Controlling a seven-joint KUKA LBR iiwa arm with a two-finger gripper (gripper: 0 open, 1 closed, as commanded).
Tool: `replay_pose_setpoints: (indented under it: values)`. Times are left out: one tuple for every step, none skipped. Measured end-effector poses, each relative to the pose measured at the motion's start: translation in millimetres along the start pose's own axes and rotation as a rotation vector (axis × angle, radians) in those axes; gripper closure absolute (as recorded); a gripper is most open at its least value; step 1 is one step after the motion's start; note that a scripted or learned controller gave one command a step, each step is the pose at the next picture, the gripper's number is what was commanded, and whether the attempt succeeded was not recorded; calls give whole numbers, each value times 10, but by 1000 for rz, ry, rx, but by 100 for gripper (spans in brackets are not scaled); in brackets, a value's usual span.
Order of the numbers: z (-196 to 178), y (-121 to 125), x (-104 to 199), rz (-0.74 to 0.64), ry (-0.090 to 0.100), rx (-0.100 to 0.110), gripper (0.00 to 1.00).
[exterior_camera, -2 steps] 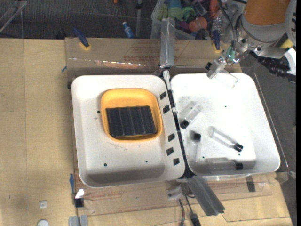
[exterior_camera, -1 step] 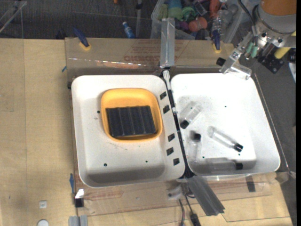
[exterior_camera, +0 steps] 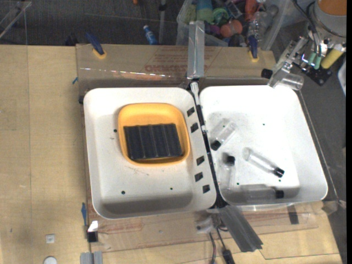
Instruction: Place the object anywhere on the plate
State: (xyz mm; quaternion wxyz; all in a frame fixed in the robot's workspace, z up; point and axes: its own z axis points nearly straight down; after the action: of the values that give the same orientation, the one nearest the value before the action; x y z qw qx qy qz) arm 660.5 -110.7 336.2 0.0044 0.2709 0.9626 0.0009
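Observation:
An orange plate (exterior_camera: 124, 118) with a dark ridged insert (exterior_camera: 153, 141) lies in the left bin (exterior_camera: 102, 164). Several clear tubes with black caps lie in the right bin (exterior_camera: 308, 142): one near the divider (exterior_camera: 222, 133), one slanted at the middle (exterior_camera: 263, 162), one along the front wall (exterior_camera: 258, 192). My gripper (exterior_camera: 287, 69) hangs above the right bin's far right corner, well away from the plate. A clear, glassy shape (exterior_camera: 291, 82) sits right at its tip; whether it is held is unclear.
A metal divider strip (exterior_camera: 193, 59) runs between the bins. A crate of colourful toys (exterior_camera: 231, 7) stands behind the bench. Cables and a bracket (exterior_camera: 236, 230) lie at the front between the bins.

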Motion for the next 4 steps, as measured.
replay_pose_setpoints:
  values:
    - [-130,-200,-82,-12,0,0,100]
    - [-611,-816,-423,-330,-3,0,100]
    - [-1013,-933,-609,-548,-3,0,100]
    - [-1007,-887,-647,-659,-2,0,100]
